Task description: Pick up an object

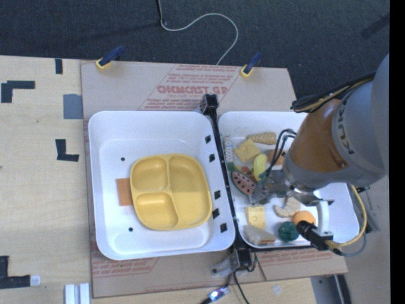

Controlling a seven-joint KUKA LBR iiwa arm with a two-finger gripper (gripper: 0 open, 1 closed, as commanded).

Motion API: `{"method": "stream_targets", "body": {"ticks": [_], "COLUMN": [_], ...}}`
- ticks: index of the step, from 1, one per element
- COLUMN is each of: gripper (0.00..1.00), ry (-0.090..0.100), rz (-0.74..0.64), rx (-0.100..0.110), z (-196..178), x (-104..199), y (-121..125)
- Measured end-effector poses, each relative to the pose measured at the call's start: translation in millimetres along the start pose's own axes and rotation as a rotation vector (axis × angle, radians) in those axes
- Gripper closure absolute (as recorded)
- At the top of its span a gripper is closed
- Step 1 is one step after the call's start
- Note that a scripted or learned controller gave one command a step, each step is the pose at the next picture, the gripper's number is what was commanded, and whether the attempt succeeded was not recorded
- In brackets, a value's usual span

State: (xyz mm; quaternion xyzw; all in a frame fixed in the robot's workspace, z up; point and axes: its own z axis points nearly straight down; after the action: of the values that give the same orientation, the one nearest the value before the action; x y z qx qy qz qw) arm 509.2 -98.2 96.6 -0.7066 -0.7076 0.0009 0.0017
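The right bin (349, 218) holds several small toy foods: a yellow cheese wedge (246, 150), a breadstick-like piece (261, 137), a yellow-green fruit (260, 164), a dark red slice (242, 182), a holed cheese square (256, 216), a green piece (288, 231) and an orange ball (304, 218). My gripper (267, 187) reaches down into the middle of this pile, just below the yellow-green fruit and right of the dark red slice. The arm's wrist hides the items beneath it.
The left bin (107, 170) carries a yellow divided plate (171, 190) with an orange-brown card (124, 192) beside it at the left. A black divider clip (209, 104) sits between the bins. Both bins rest on cardboard (183, 87) held by clamps.
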Motion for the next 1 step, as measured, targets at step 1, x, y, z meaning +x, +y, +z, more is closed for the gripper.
{"method": "stream_targets", "body": {"ticks": [1], "gripper": [1.00], "ry": [-0.001], "rz": [0.001], "rx": [-0.005], "z": [-60.8], "x": [-2.6], "y": [-4.8]}}
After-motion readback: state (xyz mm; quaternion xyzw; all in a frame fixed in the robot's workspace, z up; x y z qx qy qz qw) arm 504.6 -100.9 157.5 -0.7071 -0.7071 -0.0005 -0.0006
